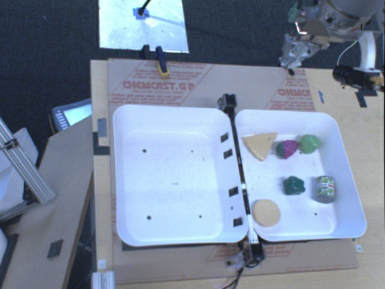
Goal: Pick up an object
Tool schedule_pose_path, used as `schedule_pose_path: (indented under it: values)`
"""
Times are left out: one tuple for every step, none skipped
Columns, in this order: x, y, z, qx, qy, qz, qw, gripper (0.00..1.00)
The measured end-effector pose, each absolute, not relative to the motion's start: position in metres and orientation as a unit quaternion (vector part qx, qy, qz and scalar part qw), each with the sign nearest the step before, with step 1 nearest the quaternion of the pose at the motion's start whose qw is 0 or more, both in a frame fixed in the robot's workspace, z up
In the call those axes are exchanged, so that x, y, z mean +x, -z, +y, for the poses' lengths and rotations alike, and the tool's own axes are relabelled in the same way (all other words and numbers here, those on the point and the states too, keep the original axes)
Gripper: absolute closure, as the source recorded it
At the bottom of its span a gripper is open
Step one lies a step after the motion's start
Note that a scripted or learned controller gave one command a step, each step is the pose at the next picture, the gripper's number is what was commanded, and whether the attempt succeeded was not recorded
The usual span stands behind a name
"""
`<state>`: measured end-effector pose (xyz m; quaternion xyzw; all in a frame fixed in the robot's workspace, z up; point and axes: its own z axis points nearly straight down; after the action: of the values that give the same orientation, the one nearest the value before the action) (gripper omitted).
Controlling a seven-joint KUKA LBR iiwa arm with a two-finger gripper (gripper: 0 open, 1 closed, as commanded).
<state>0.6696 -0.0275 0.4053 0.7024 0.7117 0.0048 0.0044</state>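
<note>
white bins [171, 116] | yellow wedge [260, 145] | magenta berry [287, 149] | green-labelled can [325, 189]

A brown board printed with red CHEMCAST lettering [157, 84] lies under two white bins, the left bin [171, 176] and the right bin [346, 179], side by side. A yellow clamp [162, 65] sits at the board's far edge. Beyond it, a shiny metal sheet [142, 17] lies on dark carpet [48, 41].
</note>
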Motion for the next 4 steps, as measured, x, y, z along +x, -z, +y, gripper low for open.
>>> schedule_pose_path:
  values:
    - [0.591,-0.457,-0.067,0.708,-0.0021,0.706,0.003,1.0]
    - [0.519,-0.487,-0.127,0.709,-0.0008,0.706,0.002,1.0]
    - [0.537,-0.491,-0.049,0.703,-0.0018,0.711,0.001,1.0]
    - [0.521,-0.482,0.065,0.701,-0.0019,0.713,0.0,1.0]
